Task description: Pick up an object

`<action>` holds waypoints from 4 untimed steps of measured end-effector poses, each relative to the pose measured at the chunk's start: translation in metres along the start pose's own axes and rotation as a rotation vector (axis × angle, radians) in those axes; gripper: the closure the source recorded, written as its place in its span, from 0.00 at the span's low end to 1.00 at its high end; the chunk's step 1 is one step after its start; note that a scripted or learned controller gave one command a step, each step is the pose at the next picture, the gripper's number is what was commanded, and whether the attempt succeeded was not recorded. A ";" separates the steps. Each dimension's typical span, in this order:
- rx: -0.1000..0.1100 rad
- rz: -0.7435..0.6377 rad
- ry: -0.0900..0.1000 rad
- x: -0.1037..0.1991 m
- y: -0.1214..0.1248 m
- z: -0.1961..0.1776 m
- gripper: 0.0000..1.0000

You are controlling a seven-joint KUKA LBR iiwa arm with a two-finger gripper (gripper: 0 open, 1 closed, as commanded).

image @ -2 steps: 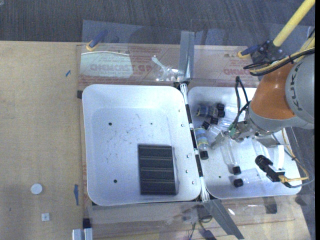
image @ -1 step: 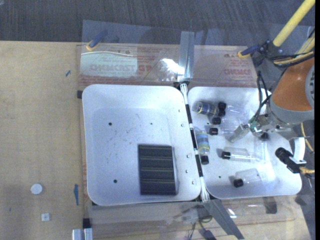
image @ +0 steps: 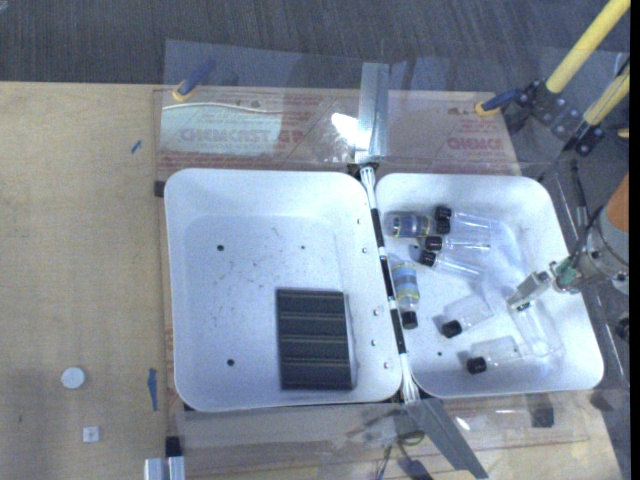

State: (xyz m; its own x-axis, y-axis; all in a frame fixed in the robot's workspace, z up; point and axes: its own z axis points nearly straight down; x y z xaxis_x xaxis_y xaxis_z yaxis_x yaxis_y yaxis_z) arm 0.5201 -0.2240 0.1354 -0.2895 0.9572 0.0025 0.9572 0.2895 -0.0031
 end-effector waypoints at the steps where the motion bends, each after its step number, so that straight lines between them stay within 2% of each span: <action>1: -0.010 0.123 -0.005 0.103 -0.008 0.048 0.00; 2: -0.003 -0.102 -0.004 0.043 0.003 -0.019 0.00; 3: 0.001 -0.230 0.000 0.125 0.022 -0.017 0.00; 4: -0.003 -0.330 -0.004 0.041 0.013 0.017 0.00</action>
State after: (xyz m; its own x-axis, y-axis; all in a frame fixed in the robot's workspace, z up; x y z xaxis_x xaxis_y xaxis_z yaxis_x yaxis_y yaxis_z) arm 0.5204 -0.1810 0.1188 -0.5841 0.8117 -0.0013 0.8117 0.5841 -0.0001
